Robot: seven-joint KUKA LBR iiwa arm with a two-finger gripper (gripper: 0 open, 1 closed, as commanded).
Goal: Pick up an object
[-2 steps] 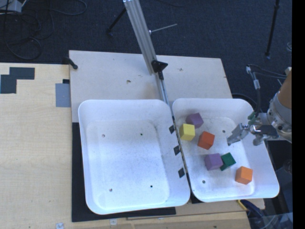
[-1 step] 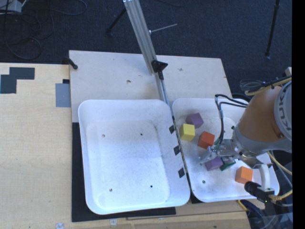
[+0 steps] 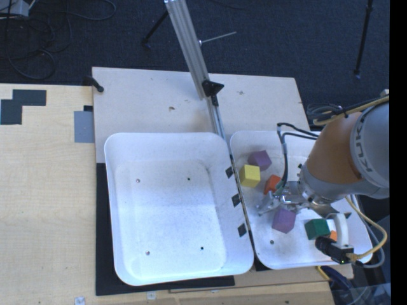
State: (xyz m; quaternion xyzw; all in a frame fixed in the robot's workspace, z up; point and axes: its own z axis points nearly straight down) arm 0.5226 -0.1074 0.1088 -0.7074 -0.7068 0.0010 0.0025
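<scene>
The purple block [image 3: 283, 220] lies just below the jaws, seemingly touching them, in the right bin [image 3: 289, 259] on the counter, an orange block [image 3: 272, 183] just above; whether they are clenched I cannot tell.

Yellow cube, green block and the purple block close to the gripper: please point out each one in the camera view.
yellow cube [image 3: 250, 175], camera view, on its top face.
green block [image 3: 317, 228], camera view, on its top face.
purple block near the gripper [image 3: 283, 220], camera view, on its upper face.
</scene>
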